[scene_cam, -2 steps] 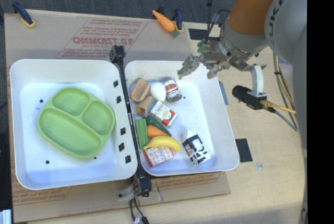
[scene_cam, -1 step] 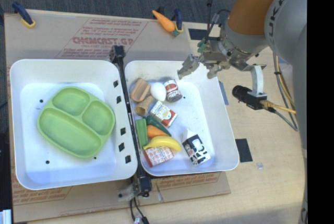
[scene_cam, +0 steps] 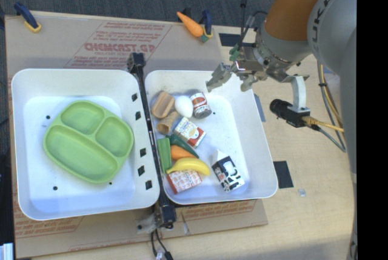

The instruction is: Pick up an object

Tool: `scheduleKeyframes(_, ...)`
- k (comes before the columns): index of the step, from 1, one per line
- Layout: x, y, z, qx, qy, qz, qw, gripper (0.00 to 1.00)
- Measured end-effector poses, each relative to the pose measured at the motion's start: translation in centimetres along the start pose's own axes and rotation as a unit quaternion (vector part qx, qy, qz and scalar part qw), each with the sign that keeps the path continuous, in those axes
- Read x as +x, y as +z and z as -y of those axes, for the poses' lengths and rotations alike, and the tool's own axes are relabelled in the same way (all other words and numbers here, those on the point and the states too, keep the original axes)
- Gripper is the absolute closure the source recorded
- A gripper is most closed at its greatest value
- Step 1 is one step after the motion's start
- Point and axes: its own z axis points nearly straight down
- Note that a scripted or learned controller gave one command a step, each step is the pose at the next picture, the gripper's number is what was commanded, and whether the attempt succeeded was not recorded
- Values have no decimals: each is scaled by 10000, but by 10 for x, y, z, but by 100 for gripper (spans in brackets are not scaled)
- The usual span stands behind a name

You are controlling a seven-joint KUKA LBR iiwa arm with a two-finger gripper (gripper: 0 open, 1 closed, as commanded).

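Green divided plate (scene_cam: 88,140) sits alone in the left bin (scene_cam: 30,86), three compartments, tilted a bit.

Cardboard sheet (scene_cam: 73,31) under both bins carries red print, looks like "CHEMCAST GP" up top; smaller lines are too blurred to read. Blue clamp with yellow tip (scene_cam: 27,17) on its top-left edge, orange carrot-shaped clamp (scene_cam: 192,24) on the top edge near centre.

Right bin (scene_cam: 242,131) holds the clutter, mostly along its left side:
- brown bread-like piece (scene_cam: 162,105) at the top, touching the white egg (scene_cam: 183,106)
- small can (scene_cam: 200,105), red-and-white label, text unreadable, just right of the egg
- small carton (scene_cam: 188,131) with red/yellow graphic below that
- green piece (scene_cam: 164,153), orange carrot (scene_cam: 180,153), yellow banana (scene_cam: 193,166) bunched together
- red snack packet (scene_cam: 183,180) at the bottom edge
- black-and-white carton (scene_cam: 228,173) at bottom right, lettering not legible

Gripper (scene_cam: 231,78) hangs over the bin's top-right rim, fingers (scene_cam: 216,79) spread apart, nothing between them. Nearest item is the can, down-left of the fingertips, clearly apart from them. Rest of the pile sits well below and left of the gripper.

"KUKA" lettering partly visible on the grey arm (scene_cam: 330,16) above the orange band.
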Motion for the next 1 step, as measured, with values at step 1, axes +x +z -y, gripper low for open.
scheduleKeyframes(1,-73,-38,11,-13,12,2,10000,0)
